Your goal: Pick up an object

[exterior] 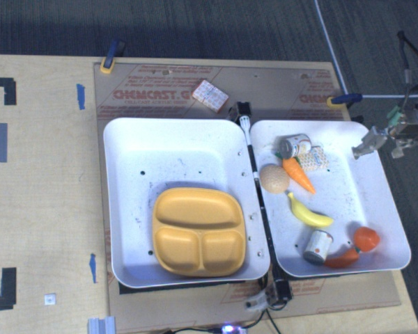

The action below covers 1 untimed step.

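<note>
The right bin (376,193) holds several small objects: a metal can (290,145), a checkered packet (313,159), an orange carrot (299,175), a beige round thing (274,178), a yellow banana (309,215), a second silver can (318,245), a red pepper (343,259) and an orange-red ball (366,239). My gripper (370,143) hangs at the far right corner of this bin, over its rim, well apart from all of them. Nothing shows in its grasp.
The left bin (125,186) holds a yellow compartment tray (198,229) in its near half. A small patterned card (210,94) lies on the board behind the bins. A thin rod (327,33) slants down to a blue-yellow clamp (343,100) at the back right.
</note>
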{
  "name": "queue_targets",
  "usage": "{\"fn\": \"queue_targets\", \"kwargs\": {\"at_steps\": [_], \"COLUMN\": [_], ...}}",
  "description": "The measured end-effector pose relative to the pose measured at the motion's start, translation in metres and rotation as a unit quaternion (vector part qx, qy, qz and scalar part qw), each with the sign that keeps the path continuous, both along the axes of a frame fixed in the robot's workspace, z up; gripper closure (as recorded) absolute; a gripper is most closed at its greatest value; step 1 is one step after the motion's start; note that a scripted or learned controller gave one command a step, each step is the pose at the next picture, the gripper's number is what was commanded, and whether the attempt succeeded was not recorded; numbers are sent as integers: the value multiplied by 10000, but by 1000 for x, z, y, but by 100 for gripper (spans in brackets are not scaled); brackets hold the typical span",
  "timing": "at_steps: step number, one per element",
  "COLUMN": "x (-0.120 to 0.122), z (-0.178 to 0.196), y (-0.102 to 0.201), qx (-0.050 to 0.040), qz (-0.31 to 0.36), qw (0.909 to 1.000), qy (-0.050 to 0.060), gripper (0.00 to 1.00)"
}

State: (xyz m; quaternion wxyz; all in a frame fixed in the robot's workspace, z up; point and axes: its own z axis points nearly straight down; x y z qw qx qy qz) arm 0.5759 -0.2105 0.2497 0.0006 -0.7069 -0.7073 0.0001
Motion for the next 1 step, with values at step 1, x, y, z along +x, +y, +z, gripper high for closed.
{"fn": "queue_targets", "kwargs": {"at_steps": [1], "x": [-17], "z": [-124], "y": [-12], "qx": [3], "qz": [3], "qw": [10000], "qy": [2], "gripper": [0]}}
